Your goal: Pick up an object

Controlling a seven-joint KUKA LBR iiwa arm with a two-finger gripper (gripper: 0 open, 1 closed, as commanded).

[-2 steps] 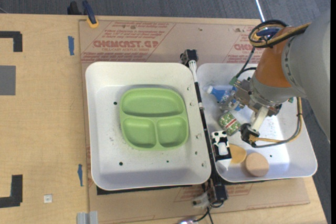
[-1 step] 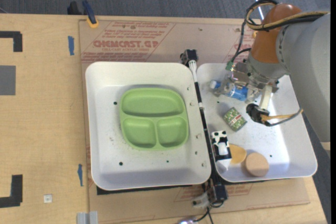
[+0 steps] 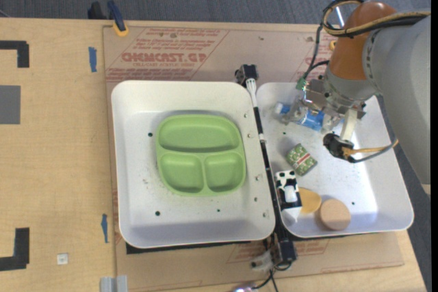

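Note:
My gripper (image 3: pixel 317 108) hangs low over the far part of the right bin (image 3: pixel 383 181), right above a blue object (image 3: pixel 312 120). A small blue and white piece (image 3: pixel 282 108) lies just left of it. Nearer the front are a green patterned block (image 3: pixel 300 158), a black and white toy (image 3: pixel 288 187), a flat yellow disc (image 3: pixel 309 201) and a tan round block (image 3: pixel 335 213). The gripper's body covers part of the blue object, so I cannot see whether it is gripped.
The left bin (image 3: pixel 130 167) holds a green divided plate (image 3: pixel 201 152). A black clamp (image 3: pixel 247 74) sits at the far end of the wall between the two bins. The grey arm (image 3: pixel 404 65) comes in from the right over the right bin's far corner.

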